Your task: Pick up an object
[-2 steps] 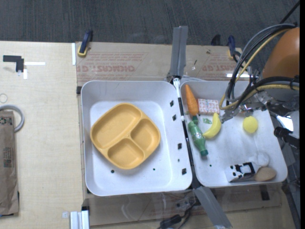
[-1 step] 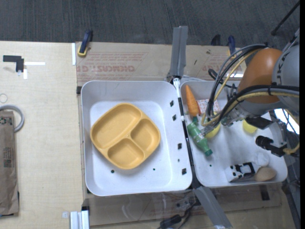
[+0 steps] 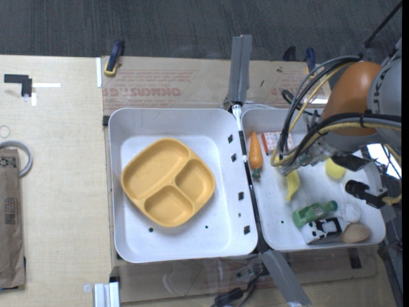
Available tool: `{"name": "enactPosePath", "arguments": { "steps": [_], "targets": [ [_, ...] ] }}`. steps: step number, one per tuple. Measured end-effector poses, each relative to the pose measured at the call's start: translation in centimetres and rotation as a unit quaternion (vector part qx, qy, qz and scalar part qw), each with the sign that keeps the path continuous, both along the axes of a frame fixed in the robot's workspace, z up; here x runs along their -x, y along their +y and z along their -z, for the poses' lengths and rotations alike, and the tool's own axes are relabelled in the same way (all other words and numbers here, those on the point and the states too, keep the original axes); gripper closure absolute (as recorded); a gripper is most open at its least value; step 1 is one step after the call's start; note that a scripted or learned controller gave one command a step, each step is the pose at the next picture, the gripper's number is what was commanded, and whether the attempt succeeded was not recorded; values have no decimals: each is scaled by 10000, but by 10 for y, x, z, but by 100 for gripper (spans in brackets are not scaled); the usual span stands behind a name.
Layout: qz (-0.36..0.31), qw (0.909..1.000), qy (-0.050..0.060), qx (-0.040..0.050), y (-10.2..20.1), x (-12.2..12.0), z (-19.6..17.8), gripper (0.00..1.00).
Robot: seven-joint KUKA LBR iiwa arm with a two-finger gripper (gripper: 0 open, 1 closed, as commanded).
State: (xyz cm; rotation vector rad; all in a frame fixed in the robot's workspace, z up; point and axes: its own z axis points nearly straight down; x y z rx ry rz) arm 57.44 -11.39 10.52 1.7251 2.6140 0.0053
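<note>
My gripper (image 3: 287, 165) hangs over the upper middle of the right bin (image 3: 271, 232), at the end of the grey arm with its orange band (image 3: 353, 85). Directly below it lies a small yellow banana-shaped piece (image 3: 292, 185). An orange carrot (image 3: 255, 152) lies to its left along the bin's left wall. A green bottle (image 3: 314, 212) rests on its side lower down. A yellow lemon-like piece (image 3: 335, 168) sits to the right, partly behind the arm. Nothing shows in the gripper's grasp.
The left bin (image 3: 128, 235) holds a yellow divided plate (image 3: 168, 181). In the right bin's lower corner lie a black-and-white item (image 3: 324, 229) and a tan rounded piece (image 3: 355, 233). A red-and-white box (image 3: 271, 141) sits at the back. Cables loop above the wrist.
</note>
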Motion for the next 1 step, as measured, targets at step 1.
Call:
{"name": "enactPosePath", "arguments": {
  "steps": [1],
  "targets": [
    [-273,9996,50,-3,69,-3,-104,100]
  ]
}}
